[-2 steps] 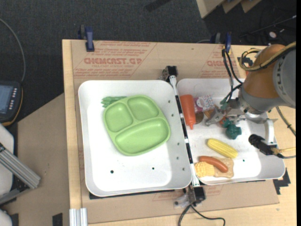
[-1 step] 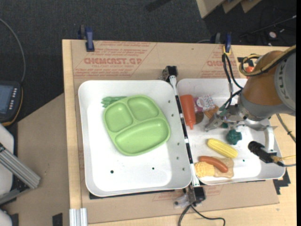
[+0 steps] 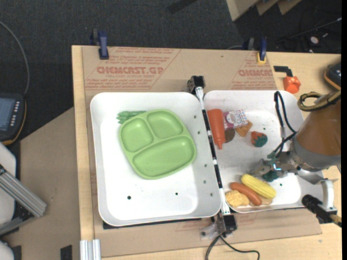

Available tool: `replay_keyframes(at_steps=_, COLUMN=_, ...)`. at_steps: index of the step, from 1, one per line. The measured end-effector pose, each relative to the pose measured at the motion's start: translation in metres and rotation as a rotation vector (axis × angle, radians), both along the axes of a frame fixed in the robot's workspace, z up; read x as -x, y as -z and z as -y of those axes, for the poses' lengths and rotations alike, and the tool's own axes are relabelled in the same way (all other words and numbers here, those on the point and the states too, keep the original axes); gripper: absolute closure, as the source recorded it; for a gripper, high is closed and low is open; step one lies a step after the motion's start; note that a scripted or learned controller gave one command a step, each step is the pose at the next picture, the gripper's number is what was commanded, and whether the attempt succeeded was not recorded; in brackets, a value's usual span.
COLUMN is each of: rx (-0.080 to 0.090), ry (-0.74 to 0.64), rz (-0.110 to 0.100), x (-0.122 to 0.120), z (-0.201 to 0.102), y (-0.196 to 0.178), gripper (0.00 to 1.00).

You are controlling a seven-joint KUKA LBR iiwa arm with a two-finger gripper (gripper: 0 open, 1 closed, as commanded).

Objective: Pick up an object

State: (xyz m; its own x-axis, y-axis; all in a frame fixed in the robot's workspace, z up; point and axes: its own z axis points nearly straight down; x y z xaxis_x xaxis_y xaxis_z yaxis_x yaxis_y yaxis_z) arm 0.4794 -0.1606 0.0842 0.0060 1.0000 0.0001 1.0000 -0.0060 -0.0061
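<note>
1. reaching in from the right, the arm (image 3: 320,137) lowers its gripper (image 3: 272,168) into the right bin (image 3: 282,103), just above the corn cob (image 3: 258,186); whether it grips anything, i cannot tell.
2. left bin (image 3: 108,161) holds a green divided plate (image 3: 157,143); right bin holds a carrot (image 3: 217,127), sausage (image 3: 245,193) and corn cob.

Robotics lab test cell. Plywood bench (image 3: 162,64) with blue clamps (image 3: 101,43) at its far edge, two white bins (image 3: 108,188) clipped together on top, loose cables (image 3: 217,248) off the bench's near edge. Dark carpet (image 3: 49,15) around the bench, aluminium extrusion (image 3: 19,191) left of it (toy food as props).
</note>
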Motion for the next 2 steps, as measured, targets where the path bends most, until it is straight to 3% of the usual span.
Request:
replay_keyframes(at_steps=1, rx=0.001, ry=-0.005, rz=0.009, x=-0.004, z=-0.002, y=-0.010, gripper=1.00)
replay_keyframes(at_steps=2, rx=-0.003, ry=-0.021, rz=0.019, x=-0.048, z=-0.123, y=-0.106, gripper=1.00)
